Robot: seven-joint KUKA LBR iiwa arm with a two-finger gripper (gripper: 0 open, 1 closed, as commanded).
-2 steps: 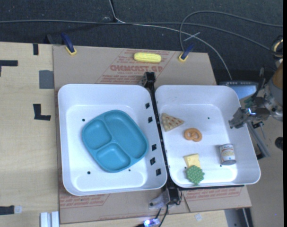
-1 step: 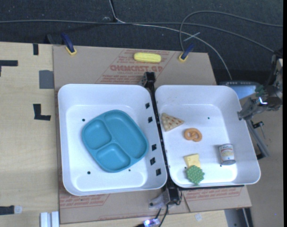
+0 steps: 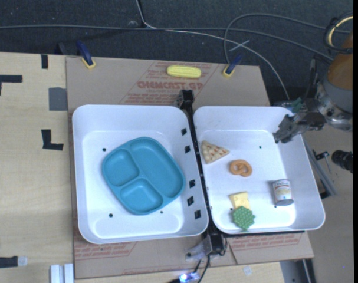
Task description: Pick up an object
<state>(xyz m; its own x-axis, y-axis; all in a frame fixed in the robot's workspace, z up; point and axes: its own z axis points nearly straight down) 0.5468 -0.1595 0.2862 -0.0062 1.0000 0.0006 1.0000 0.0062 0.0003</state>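
The right bin (image 3: 296, 220) holds a tan triangular cracker (image 3: 213, 151), a brown pretzel (image 3: 240, 168), a small grey can (image 3: 281, 192) standing upright, a yellow block (image 3: 239, 200) and a green broccoli piece (image 3: 243, 217). My gripper (image 3: 284, 132) hangs over the bin's upper right corner, above and to the right of the pretzel and away from every object. Nothing shows in its grasp.
The left bin (image 3: 87, 128) holds a blue divided plate (image 3: 142, 174). A yellow banana-like toy (image 3: 183, 71) lies on the cardboard behind the bins. Black clips run along the seam between the bins (image 3: 193, 158). Cables loop across the dark floor at the back.
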